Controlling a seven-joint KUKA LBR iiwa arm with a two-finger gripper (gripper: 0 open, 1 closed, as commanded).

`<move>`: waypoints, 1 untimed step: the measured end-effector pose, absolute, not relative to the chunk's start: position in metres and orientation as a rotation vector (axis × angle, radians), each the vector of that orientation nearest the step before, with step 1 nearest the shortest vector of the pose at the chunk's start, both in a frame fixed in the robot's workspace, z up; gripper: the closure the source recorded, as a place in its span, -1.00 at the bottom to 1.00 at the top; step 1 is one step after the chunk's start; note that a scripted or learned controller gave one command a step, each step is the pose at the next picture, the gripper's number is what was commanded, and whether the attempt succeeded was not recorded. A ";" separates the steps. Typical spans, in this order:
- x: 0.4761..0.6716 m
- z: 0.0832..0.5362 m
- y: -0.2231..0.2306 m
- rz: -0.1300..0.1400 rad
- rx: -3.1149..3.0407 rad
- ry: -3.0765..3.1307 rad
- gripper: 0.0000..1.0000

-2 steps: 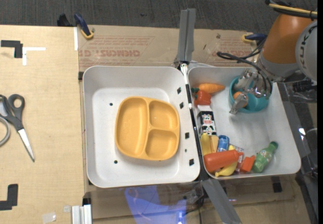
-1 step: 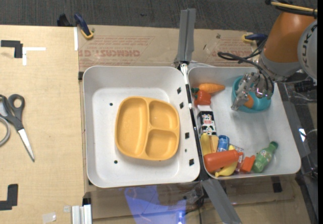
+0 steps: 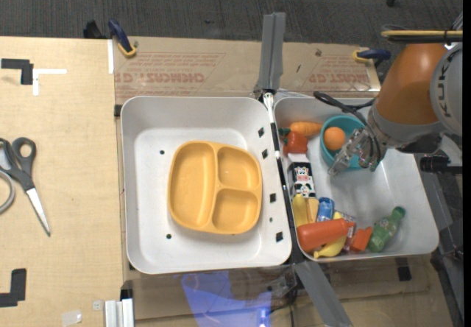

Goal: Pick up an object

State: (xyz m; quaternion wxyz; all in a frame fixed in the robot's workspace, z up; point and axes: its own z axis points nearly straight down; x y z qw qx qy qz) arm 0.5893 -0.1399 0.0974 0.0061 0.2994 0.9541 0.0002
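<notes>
The gripper (image 3: pixel 352 158) is hovering over the teal bowl (image 3: pixel 340 143) near the right bin's (image 3: pixel 412 193) far edge, finger state unclear, needing a centred descent

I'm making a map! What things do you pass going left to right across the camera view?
Scissors → yellow divided plate → black-and-white carton → teal bowl holding an orange ball → green bottle.

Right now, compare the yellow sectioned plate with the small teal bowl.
The yellow sectioned plate lies in the left white bin; the small teal bowl sits in the right bin. The plate is far larger and shallow. The bowl holds an orange ball; the plate holds nothing. Both sit open side up.
</notes>
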 end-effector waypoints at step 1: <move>0.611 0.135 -0.104 -0.002 0.969 2.987 1.00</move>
